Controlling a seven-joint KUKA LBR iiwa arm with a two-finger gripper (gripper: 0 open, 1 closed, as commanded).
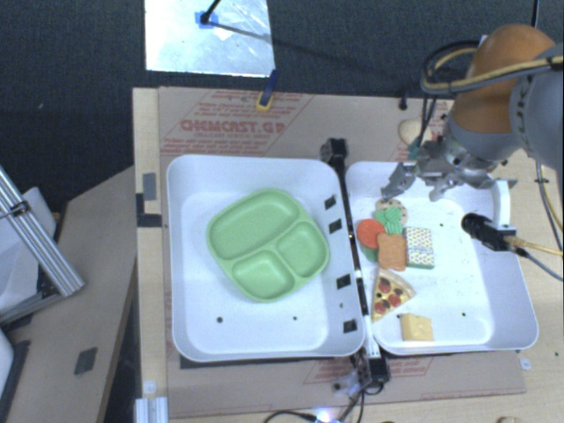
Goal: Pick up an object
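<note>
Several toy foods lie along the left side of the right bin (493,311): a round tan cookie (389,210), a red tomato slice (369,233), an orange cracker (392,252), a speckled rectangular block (420,247), a pizza slice (390,293) and a yellow cheese piece (416,327). My gripper (416,184) hovers over the far part of the right bin, just behind the cookie. It is open, its two fingers spread apart with nothing between them.
The left bin (189,324) holds a green three-compartment plate (267,245). A black divider with clips (348,236) runs between the bins. A black fitting with a cable (483,228) hangs off the arm over the right bin's right side.
</note>
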